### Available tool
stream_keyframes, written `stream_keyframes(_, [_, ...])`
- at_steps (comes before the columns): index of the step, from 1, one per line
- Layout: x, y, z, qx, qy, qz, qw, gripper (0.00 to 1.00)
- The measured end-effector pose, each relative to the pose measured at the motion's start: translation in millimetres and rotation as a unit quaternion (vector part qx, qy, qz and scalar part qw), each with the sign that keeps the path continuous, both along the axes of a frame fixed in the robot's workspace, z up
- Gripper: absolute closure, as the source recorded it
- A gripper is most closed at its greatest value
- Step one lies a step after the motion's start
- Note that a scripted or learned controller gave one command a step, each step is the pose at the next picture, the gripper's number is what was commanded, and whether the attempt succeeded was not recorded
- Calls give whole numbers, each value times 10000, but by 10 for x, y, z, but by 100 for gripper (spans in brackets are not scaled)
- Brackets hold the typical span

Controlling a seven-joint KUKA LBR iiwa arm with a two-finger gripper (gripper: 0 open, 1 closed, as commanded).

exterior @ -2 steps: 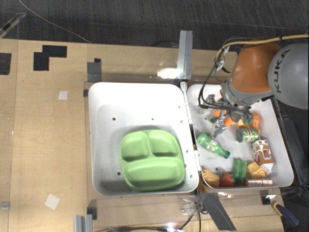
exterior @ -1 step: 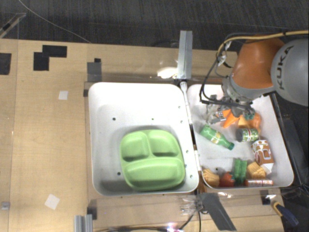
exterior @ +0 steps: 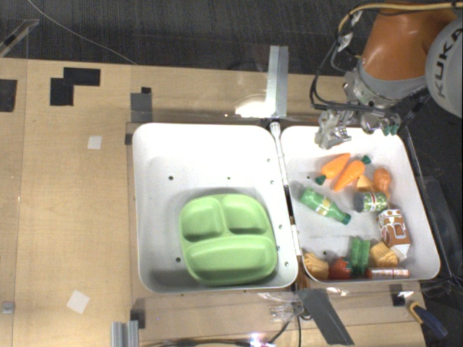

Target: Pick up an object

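Note:
The right bin [exterior: 304,157] holds several toy foods: two orange carrots [exterior: 342,169], a green bottle [exterior: 324,205], a small green can [exterior: 374,202], an orange-and-white carton [exterior: 394,229], a green piece [exterior: 359,251], a tomato [exterior: 340,268]. My gripper [exterior: 331,132] hangs over the bin's far edge, just above and left of the carrots. Its two fingers [exterior: 325,136] stand slightly apart with nothing between them.
The left bin [exterior: 155,165] holds a green divided plate [exterior: 227,238] at its near right. A metal post [exterior: 278,82] rises behind the wall between the bins. Cables [exterior: 340,42] loop around the wrist. Wooden bench top lies to the left.

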State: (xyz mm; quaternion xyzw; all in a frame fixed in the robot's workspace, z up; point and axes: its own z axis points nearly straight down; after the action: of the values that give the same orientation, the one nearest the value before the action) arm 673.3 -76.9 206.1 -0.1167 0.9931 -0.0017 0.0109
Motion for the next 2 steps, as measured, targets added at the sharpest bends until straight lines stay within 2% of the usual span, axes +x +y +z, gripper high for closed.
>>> stream_keyframes(1, [11,13,102,4,-25,15,10000,100])
stream_keyframes(2, [-534,-309,-268,-13,72,1051,9944,100])
